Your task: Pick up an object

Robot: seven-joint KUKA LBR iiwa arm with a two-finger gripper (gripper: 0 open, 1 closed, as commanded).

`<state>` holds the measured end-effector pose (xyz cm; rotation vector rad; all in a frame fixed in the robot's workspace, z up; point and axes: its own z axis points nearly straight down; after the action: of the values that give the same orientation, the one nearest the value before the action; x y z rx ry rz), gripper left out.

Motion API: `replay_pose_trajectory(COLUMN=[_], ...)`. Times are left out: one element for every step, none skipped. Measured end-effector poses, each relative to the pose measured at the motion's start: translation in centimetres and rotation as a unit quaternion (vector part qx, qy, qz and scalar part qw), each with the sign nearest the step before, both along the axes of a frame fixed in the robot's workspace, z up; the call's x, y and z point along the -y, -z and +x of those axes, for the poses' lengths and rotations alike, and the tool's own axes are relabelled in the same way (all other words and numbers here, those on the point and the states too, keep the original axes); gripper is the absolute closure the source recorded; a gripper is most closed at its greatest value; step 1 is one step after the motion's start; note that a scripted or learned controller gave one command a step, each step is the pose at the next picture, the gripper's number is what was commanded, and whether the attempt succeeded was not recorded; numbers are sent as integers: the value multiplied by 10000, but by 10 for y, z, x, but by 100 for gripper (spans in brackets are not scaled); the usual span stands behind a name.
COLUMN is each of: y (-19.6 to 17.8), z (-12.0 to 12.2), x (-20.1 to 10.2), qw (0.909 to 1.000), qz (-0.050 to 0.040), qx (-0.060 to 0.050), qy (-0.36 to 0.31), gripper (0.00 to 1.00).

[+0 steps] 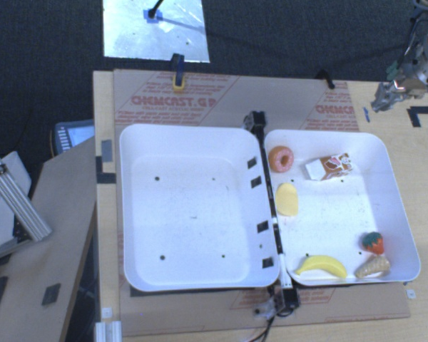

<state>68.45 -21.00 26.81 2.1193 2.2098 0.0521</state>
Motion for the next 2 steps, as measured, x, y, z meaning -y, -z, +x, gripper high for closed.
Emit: replay_pose_trajectory(y=[-11,-23], z=[1,2], x=[0,0], qw=[10000,10000], qz=[-9,-18], qx=[20,41], qy=[-12,-23], gripper=[100,100])
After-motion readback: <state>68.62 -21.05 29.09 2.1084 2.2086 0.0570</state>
